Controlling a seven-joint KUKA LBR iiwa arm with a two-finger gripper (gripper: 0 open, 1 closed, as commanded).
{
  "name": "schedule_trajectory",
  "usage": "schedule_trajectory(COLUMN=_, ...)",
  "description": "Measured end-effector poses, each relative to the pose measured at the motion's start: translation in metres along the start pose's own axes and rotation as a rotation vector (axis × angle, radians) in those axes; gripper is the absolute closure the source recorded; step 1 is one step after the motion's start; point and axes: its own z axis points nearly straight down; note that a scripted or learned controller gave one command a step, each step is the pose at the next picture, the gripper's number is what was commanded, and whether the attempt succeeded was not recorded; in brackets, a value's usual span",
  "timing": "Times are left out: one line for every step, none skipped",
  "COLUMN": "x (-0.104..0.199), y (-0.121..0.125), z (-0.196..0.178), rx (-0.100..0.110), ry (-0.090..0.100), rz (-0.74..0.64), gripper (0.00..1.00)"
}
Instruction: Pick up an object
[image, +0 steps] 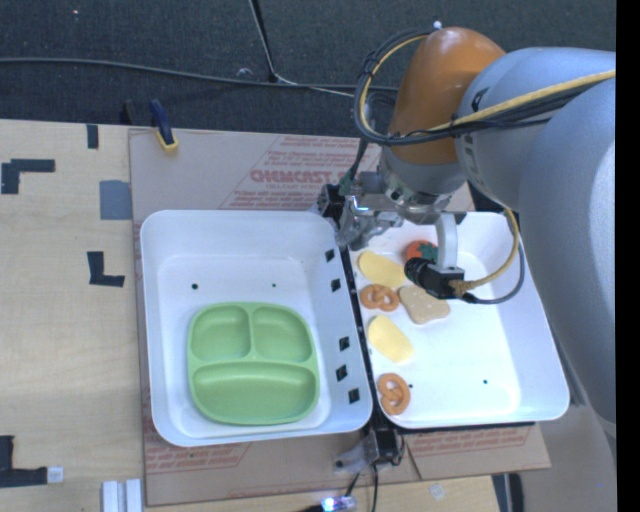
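Observation:
Several toy foods lie in the right bin (500, 400). Near its left wall I see a pale yellow piece (378, 266), a small pretzel (378, 296), a tan bread slice (425, 305), a yellow lump (390, 340) and a second pretzel (393, 392). An orange-red item with green (420, 249) sits behind them, partly hidden by the wrist. My gripper (352, 226) hangs over the right bin's back left corner, just above and left of the pale yellow piece. Nothing shows in its grasp.
The left bin (165, 250) holds a green divided plate (252, 362). A divider wall (345, 320) with black clips separates the two bins. A black cable (480, 290) loops from the wrist over the right bin. Brown cardboard lies under both bins.

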Motion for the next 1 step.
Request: schedule_trajectory(x=0.0520, y=-0.0154, z=0.0076, rx=0.001, ry=0.001, rz=-0.001, gripper=1.00)
